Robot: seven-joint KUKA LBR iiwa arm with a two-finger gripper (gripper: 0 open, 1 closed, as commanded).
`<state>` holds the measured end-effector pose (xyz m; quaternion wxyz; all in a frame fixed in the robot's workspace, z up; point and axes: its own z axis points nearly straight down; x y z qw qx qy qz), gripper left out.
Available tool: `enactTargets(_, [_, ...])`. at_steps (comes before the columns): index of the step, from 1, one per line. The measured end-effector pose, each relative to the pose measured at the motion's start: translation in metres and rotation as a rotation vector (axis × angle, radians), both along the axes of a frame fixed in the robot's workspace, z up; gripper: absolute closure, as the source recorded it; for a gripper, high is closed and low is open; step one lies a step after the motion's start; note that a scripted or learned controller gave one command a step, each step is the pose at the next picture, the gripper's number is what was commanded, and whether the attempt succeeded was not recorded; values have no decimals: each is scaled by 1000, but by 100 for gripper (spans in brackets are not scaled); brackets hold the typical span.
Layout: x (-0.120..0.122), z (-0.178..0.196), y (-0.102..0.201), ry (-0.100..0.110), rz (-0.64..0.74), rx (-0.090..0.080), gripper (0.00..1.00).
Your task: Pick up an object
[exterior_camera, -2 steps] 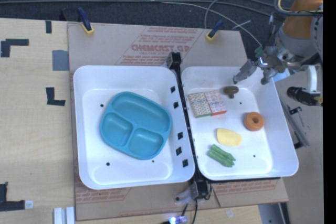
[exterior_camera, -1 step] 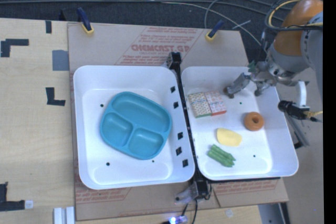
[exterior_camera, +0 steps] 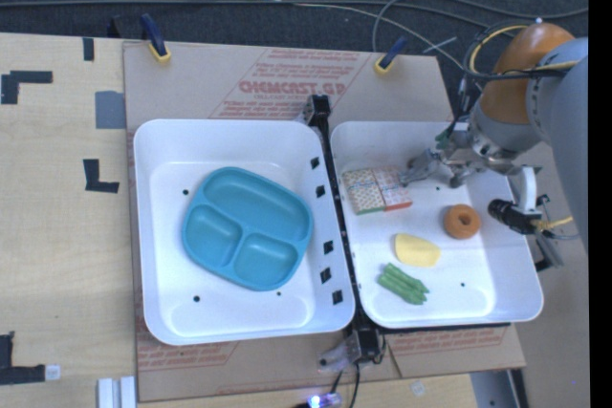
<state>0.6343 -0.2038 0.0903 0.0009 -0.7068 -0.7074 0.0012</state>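
Here, four small things are lying in the right bin (exterior_camera: 507, 301), any of which could be the one to pick. The patterned flat packet (exterior_camera: 375, 189) is sitting nearest the tool, just to the left of the gripper (exterior_camera: 442, 169) and slightly toward the front of the bench. The orange ring-shaped doughnut (exterior_camera: 462, 222) is lying in front of the gripper and a little to its right, apart from it. The yellow wedge-like piece (exterior_camera: 417, 250) is resting farther forward still, and the green bean pods (exterior_camera: 403, 284) are lying beyond that, the farthest of the four from the tool, near the bin's front wall.

The gripper is hanging low over the back part of the right bin, with the grey arm (exterior_camera: 564, 119) and its orange band (exterior_camera: 534, 48) reaching in behind it from the right. Its metal parts are blurring together at this slant, so whether the fingers are apart or closed I cannot tell; nothing is visibly sitting between them.

Well away to the gripper's left, across the black divider where the two bins are meeting, the left bin (exterior_camera: 153, 158) is holding a blue sectioned plate (exterior_camera: 247, 226), lying flat and turned at an angle. Both bins are resting on a cardboard sheet (exterior_camera: 287, 81), clipped at its far edge.
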Motion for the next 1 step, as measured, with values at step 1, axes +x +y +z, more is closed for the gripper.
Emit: enactTargets(1, [1, 8, 1, 2, 3, 0, 100])
